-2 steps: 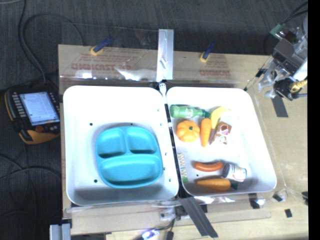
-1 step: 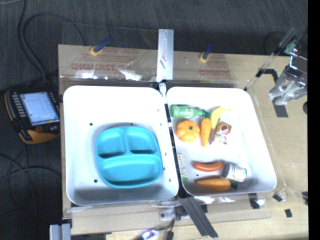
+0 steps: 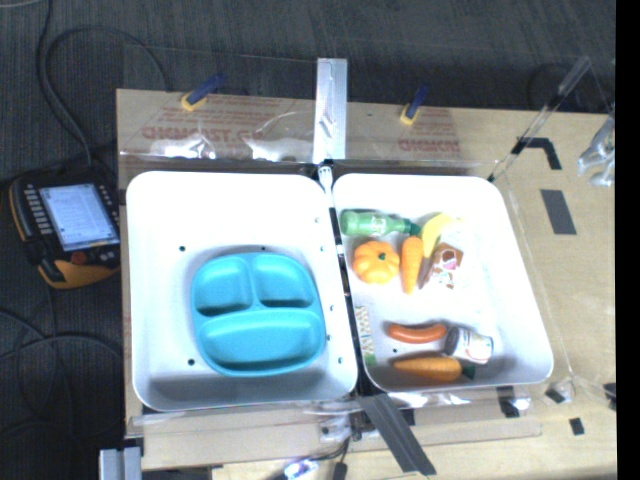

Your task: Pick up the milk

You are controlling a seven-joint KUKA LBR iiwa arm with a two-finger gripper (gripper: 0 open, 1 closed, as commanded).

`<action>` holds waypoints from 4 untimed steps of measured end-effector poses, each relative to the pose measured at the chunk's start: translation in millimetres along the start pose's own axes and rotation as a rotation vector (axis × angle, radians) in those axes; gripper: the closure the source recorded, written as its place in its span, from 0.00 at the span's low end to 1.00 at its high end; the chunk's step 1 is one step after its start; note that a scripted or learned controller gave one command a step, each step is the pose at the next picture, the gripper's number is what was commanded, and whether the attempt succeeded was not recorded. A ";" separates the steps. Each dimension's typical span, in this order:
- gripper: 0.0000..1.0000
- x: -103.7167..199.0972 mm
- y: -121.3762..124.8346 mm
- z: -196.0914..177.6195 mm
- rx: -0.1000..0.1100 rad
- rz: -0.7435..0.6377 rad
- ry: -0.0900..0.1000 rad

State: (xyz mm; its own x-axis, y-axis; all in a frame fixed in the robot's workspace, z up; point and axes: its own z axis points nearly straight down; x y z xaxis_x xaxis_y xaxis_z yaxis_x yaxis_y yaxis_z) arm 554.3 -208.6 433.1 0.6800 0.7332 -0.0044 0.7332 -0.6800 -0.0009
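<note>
Dark carpet with loose cables all round a pale wooden bench [image 3: 580, 268]; on it, two shallow white bins side by side, with a teach pendant [image 3: 68, 226] on the floor off to the left. In the left bin [image 3: 160, 218], just a blue divided plate [image 3: 260, 311]. In the right bin [image 3: 515, 298], a crowd of toy food: green bottle [image 3: 375, 225] along the back, small pumpkin [image 3: 375, 262], upright carrot [image 3: 411, 263], banana [image 3: 436, 230], sausage [image 3: 416, 333], a dark bottle with a white label [image 3: 470, 346] and a second carrot [image 3: 428, 369] at the front. Judged to be the milk [image 3: 447, 265]: the small white carton lying toward the back of the right bin, touching the carrot on one side and tucked just under the banana. Likely light, hollow and fairly stiff, with smooth and possibly slippery faces; little risk of breakage, more of skidding away or dragging a neighbour along. Best taken across the two flat sides on its free right-hand half, away from the carrot. On its face, a brown-red mark, too small to read. Faint reddish print on the clear sheet [image 3: 200, 133] at the back of the bench, also illegible; likewise the pendant screen. State of the gripper: cannot tell from this view.
</note>
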 end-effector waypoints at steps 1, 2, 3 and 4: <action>1.00 99.0 -44.7 0.1 0.002 0.177 0.001; 1.00 198.0 -103.8 -0.2 0.001 0.112 0.000; 1.00 131.4 -54.6 -0.3 0.001 0.168 0.000; 1.00 31.2 -45.7 -0.3 0.000 0.188 0.000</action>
State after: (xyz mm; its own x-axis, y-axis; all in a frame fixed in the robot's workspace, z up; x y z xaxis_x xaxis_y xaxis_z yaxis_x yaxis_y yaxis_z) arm 542.0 -154.7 433.3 0.8051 0.5931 -0.0050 0.5931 -0.8051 -0.0005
